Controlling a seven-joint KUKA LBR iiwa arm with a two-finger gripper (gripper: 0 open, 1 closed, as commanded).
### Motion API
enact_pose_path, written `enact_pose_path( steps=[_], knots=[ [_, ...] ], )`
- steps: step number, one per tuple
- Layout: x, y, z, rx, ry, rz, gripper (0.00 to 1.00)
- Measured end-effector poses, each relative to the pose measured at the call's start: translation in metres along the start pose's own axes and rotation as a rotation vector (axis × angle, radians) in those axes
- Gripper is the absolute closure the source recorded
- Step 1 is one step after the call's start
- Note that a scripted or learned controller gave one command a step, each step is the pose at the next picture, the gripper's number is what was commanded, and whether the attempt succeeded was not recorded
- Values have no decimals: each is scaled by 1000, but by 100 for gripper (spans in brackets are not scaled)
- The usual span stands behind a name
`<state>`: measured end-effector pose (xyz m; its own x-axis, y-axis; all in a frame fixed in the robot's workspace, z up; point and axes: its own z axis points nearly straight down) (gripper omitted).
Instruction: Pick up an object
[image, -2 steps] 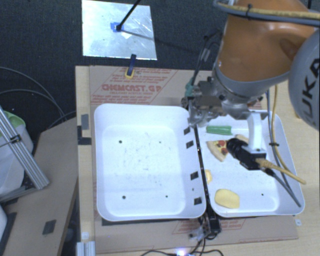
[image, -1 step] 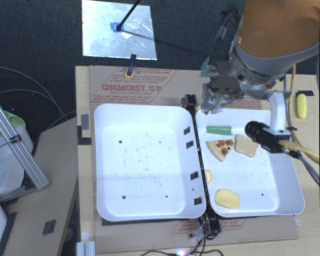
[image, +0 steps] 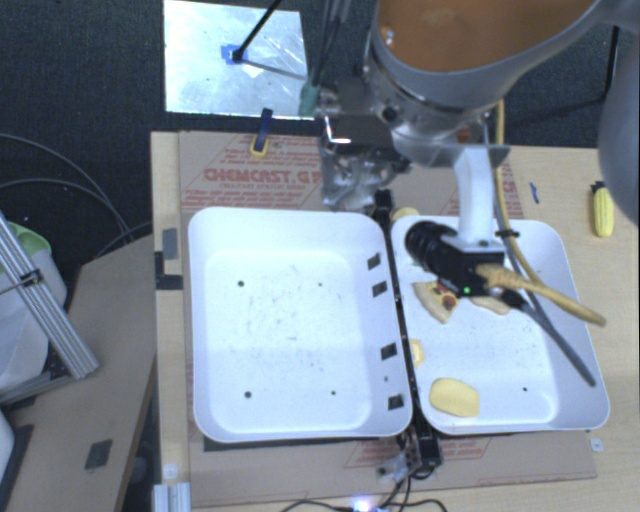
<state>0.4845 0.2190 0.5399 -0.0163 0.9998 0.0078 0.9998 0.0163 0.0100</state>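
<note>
1 view, camera from above. 2 white bins sat side by side: left bin (image: 215, 300) at 9 o'clock of frame, right bin (image: 585, 395) at 3 o'clock. Gripper (image: 362, 185) hung over the top rims near the seam between the bins; whether it was released or clenched could not be told, and nothing was seen held in it.

All candidate objects lay in the right bin, from 3 to 5 o'clock of the gripper. Count:
- 1 small yellow ball (image: 405, 213), nearest, just beside the gripper at 3-4 o'clock.
- 1 white-handled tool (image: 476, 200) with a black head, long axis running roughly 12 to 7 o'clock.
- 1 wooden spoon (image: 545, 288), long axis about 10 to 4 o'clock, crossing the tool.
- 1 thin dark rod (image: 562, 342) beside the spoon.
- 1 tan scrap (image: 436, 300).
- 1 tiny yellow bit (image: 415, 351).
- 1 yellow lump (image: 455, 397), lying apart at 5 o'clock, well away from the gripper.

Judgement: the yellow lump looked the cleanest pick, sitting free of the pile; the gripper would need to travel toward 5 o'clock and descend.
</note>
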Motion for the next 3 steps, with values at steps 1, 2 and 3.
enact_pose_path(
  steps=[1, 2, 3],
  knots=[
    [-30, 1, 6, 9, -7, 17, 100],
    [-29, 2, -5, 6, -5, 10, 100],
    [-28, 2, -16, 3, -4, 6, 100]
  ],
)
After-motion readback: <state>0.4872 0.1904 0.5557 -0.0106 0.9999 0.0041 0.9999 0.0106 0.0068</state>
